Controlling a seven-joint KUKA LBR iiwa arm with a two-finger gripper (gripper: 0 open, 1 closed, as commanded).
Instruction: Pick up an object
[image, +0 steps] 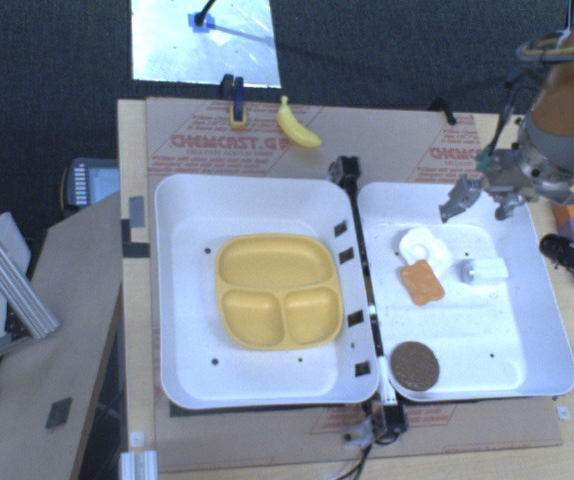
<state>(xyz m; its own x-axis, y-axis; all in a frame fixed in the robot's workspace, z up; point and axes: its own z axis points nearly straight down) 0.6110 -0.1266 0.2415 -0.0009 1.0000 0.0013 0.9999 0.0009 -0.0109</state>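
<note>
In the right bin (527, 363) lie an orange flat piece (422, 283), a white round cup-like piece (423, 245), a small white-grey block (479, 269) and a brown disc (414, 365) near the front left corner. My gripper (483, 199) hangs above the bin's far edge, up and to the right of the white round piece. Its two fingers (457, 200) stand apart, with nothing between them.
The left bin (182, 268) holds a yellow divided tray (274, 290). A yellow banana (297, 125) lies on the cardboard behind the bins, beside a blue-and-yellow clamp (235, 101). A black divider (359, 268) runs between the bins. Dark gear (567, 253) sits off the right bin's edge.
</note>
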